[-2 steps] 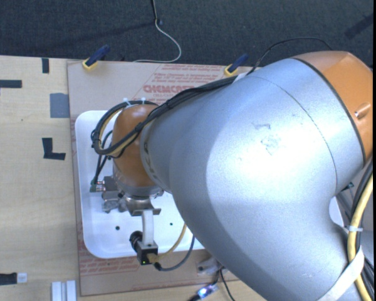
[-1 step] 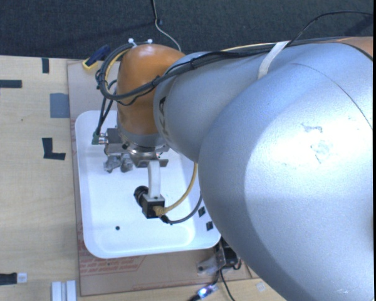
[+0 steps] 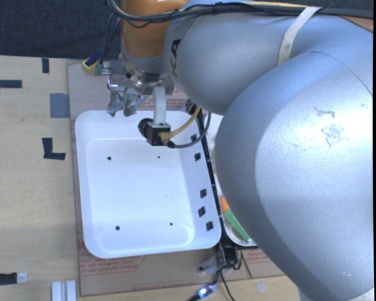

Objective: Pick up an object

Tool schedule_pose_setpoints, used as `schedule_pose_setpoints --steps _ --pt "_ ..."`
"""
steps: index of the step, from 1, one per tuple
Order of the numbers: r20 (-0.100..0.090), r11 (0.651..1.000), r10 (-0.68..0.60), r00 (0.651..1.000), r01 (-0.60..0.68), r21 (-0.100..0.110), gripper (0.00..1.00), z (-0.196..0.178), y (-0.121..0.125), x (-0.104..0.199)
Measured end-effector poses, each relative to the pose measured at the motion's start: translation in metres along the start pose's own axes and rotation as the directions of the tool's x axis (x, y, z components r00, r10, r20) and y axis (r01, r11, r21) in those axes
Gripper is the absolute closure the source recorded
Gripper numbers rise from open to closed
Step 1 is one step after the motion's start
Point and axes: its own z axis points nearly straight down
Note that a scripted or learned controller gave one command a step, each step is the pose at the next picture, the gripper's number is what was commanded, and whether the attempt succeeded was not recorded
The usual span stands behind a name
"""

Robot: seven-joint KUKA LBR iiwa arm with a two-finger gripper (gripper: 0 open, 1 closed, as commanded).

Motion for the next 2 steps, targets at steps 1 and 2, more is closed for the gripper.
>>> schedule_pose_setpoints --steps 1,2 --pt "0.004 1.0 0.001 1.0 -0.001 0.015 1.0 0.03 0.031 -0.001" --pt "0.005 1.0 0.002 1.0 -0.002 0.018 1.0 0.06 0.029 -0.023"
